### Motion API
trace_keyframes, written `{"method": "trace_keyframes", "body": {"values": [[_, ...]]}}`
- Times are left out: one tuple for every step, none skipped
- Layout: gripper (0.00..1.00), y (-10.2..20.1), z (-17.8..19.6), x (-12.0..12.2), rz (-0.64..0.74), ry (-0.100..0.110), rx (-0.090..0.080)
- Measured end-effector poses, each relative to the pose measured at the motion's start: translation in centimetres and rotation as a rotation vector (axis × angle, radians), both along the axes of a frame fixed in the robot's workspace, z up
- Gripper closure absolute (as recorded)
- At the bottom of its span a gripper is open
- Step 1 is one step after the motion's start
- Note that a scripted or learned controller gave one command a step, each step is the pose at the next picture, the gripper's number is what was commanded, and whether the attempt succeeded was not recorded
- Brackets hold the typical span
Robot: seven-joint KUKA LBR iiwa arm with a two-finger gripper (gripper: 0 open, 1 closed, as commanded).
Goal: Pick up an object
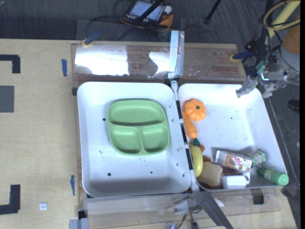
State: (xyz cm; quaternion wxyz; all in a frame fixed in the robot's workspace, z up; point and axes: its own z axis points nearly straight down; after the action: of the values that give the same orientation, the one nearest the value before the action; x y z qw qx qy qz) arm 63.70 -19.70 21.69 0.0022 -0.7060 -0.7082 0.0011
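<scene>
The table point(38, 128) carries two white bins. The left bin point(90, 142) holds a green divided plate point(139, 126). The right bin point(228, 123) has its objects along its left and near walls: a toy pumpkin point(195, 109), a banana point(196, 160), a small carton point(233, 161) and a green bottle point(274, 176).

The jaws point(255, 86) hang over the far right corner; whether they are released or clenched I cannot tell.

I judge this the approach step: next, move inward and descend. The pumpkin has open floor on its right.

The arm point(290, 56) is cut off by the right edge, and the end effector point(252, 87) is blurred.
</scene>
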Motion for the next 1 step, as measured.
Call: {"method": "trace_keyframes", "body": {"values": [[0.0, 4.52, -12.47, 0.54, 0.142, -0.005, -0.002]]}}
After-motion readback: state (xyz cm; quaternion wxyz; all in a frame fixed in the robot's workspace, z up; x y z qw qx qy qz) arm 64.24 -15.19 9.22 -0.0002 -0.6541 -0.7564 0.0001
